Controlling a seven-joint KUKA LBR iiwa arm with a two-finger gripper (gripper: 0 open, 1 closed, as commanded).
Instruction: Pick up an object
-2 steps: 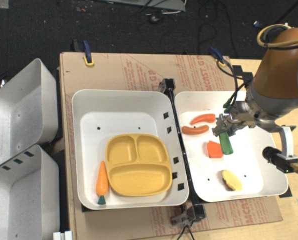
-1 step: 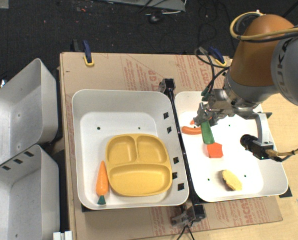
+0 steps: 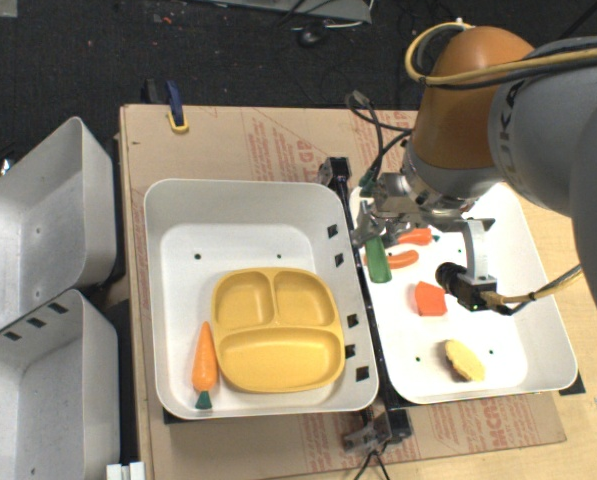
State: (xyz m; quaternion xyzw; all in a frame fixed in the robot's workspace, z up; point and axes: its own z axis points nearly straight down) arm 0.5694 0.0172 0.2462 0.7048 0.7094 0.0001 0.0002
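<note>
Worktop (image 3: 248, 128): a tan board filling the centre of the frame, bearing two shallow white bins side by side. Arm (image 3: 538, 108): grey with an orange band, entering from the upper right and bending down over the right-hand bin; its wrist hid much of that bin's upper part. Left bin (image 3: 178, 218): centre of frame, holding a yellow divided tray (image 3: 278, 330) and, touching the tray's left edge, an orange toy carrot (image 3: 205, 360) lying lengthwise with its green stub toward the bottom. Right bin (image 3: 538, 358): right of centre, holding the small items. End effector (image 3: 403, 218): hung low at the upper left of the right bin, just above the green piece; whether it was released or clenched could not be told, and nothing showed between its parts. Orange block (image 3: 430, 299): mid-bin, apart from its neighbours, judged the likeliest candidate for the pick, probably light, stiff plastic with flat faces that would take a pinch across two opposite sides. Yellow lump (image 3: 465, 360): lower in the same bin, rounded, judged light and liable to roll under a poor pinch. Green piece (image 3: 377, 261): upright against the bin's left wall, slender, awkwardly close to the wall. Two small orange-red pieces (image 3: 406, 258): beside the green piece, thin, low and probably slippery to grip.
</note>
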